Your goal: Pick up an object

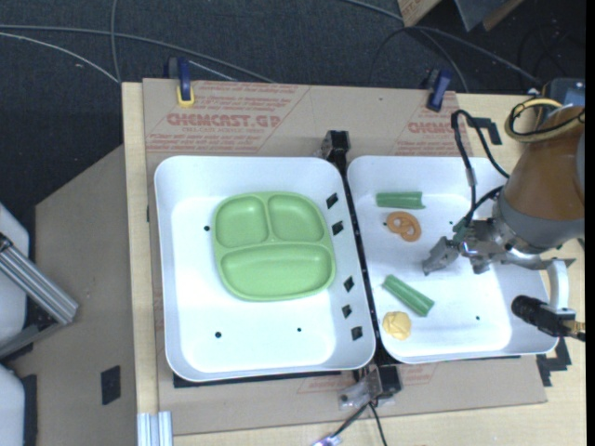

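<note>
tool point(453, 252) open over the right bin point(493, 337), holding nothing, between the pretzel point(403, 226) and a green stick point(408, 295).

Green divided plate point(274, 246) sits in the left bin point(177, 277).

In the right bin point(483, 334), four small things lie well apart. A green bar point(400, 199) lies flat near the far edge, parallel to it. Just nearer sits a brown pretzel point(403, 226), perhaps looped. A second green stick point(408, 295) lies diagonally towards the near-left corner, and a small yellow lump point(397, 323) rests by the near edge.
</note>
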`<state>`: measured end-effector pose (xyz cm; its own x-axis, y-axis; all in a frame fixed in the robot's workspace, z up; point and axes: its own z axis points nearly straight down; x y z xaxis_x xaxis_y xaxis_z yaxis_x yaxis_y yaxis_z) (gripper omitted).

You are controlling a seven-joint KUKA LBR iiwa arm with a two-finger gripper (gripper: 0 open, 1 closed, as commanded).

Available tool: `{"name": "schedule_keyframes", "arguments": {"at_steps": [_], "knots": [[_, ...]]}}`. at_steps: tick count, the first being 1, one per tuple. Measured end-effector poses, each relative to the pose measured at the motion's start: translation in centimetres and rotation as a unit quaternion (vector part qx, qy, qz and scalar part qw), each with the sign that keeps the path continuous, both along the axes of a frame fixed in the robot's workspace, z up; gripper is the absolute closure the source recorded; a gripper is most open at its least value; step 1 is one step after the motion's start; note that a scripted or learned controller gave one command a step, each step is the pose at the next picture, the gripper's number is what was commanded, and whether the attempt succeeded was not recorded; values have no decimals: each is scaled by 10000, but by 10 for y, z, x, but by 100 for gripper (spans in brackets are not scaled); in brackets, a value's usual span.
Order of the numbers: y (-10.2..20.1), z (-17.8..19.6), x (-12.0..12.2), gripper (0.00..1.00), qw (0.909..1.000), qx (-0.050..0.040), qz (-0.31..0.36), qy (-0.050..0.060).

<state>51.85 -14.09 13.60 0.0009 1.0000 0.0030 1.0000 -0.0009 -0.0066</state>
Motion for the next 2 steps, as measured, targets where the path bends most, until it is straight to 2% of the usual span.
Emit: {"name": "schedule_keyframes", "arguments": {"at_steps": [1,2], "knots": [[1,-53,-1,0,10000,1,2,3],[0,-39,1,100,10000,-6,0,-33]]}}
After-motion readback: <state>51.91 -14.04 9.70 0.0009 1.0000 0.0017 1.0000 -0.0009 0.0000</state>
